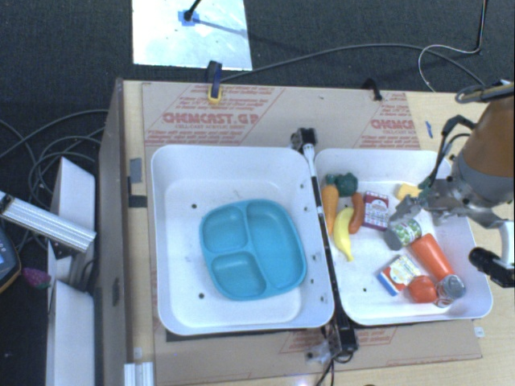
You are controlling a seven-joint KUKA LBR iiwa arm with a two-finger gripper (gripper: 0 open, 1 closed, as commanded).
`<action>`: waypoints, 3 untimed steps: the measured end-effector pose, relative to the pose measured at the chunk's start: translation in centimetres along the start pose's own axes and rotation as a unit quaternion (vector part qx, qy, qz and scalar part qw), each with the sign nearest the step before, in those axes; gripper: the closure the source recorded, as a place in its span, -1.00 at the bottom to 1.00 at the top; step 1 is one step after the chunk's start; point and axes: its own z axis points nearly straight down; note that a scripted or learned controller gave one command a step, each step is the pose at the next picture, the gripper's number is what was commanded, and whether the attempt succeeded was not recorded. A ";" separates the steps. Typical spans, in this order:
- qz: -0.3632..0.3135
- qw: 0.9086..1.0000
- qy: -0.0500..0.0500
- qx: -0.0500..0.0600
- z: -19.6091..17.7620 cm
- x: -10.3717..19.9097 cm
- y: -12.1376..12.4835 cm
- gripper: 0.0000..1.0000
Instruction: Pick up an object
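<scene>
Nearest the front edge, in the right bin [354, 312]: an orange bottle [435, 257] lying on its side w/ a silver cap, a red tomato [421, 289] touching it, & a small red-and-white box [397, 273] just left of the tomato. Left bin [173, 215] holds a blue divided tray [253, 248], three compartments, sitting flat.

Mid right bin: a green-label can [405, 232] on its side, right under my claw [412, 209]. Claw is low over the can, at or v. close to it; can't tell how far it's open or if it has hold of anything, since wrist & metal parts blur together there. A banana [344, 233] lies left of the can, a red packet [375, 211] between them, a bit farther back.

Farther back: a carrot [330, 202] along the bin's left wall, a dark green veg [346, 184] next to its top, a small yellow thing [407, 190] near my claw. My arm [491, 147] comes in from the right.

Beyond the bins: brown board [265, 112] w/ red print, a yellow clamp [215, 95] at its far edge.
</scene>
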 end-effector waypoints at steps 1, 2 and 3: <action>0.000 1.000 0.000 0.001 10.4 2.6 5.2 -1.00; -0.001 1.000 -0.001 -0.003 9.1 2.6 5.5 1.00; -0.001 1.000 0.001 -0.002 -0.8 11.4 3.6 1.00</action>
